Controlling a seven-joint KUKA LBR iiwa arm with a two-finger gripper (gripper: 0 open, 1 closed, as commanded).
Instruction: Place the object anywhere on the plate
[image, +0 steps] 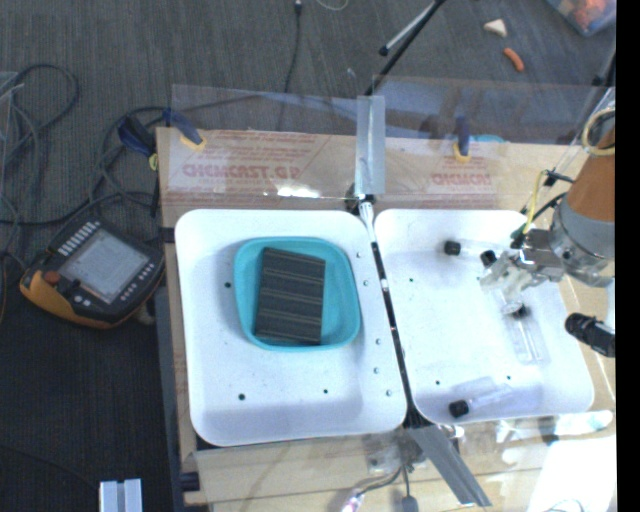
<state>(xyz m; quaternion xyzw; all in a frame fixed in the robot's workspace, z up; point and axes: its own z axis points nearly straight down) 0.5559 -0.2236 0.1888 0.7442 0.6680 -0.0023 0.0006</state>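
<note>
**Dark block sits on the blue plate as arm hangs over the other bin**

A dark, ribbed rectangular block (290, 295) lies flat on the blue plate (243, 290) in the left white bin (210, 390), seen from the fixed camera above the bench. The block rests well inside the plate's rim, roughly centred, its long side running up and down the view. Nothing touches it.

The gripper (520, 270) of the grey arm (585, 215) hovers over the right white bin (440, 340), near that bin's right side and well apart from the plate. Nothing dark or solid is visible between the fingers; whether they are spread or closed is too blurred and pale to tell against the white bin floor. A clear, tube-like item (527, 340) lies just below the gripper on the bin floor, another clear item (485, 395) lies near the bin's front edge, and small black pieces (452, 247) are scattered around them.

Judged from this view, the task looks done: if the block is the object meant, it is already on the plate and free of the arm, leaving only the arm's withdrawal. If instead one of the small items in the right bin is the object, then the pick is not yet made and the whole carry to the plate remains.
</note>
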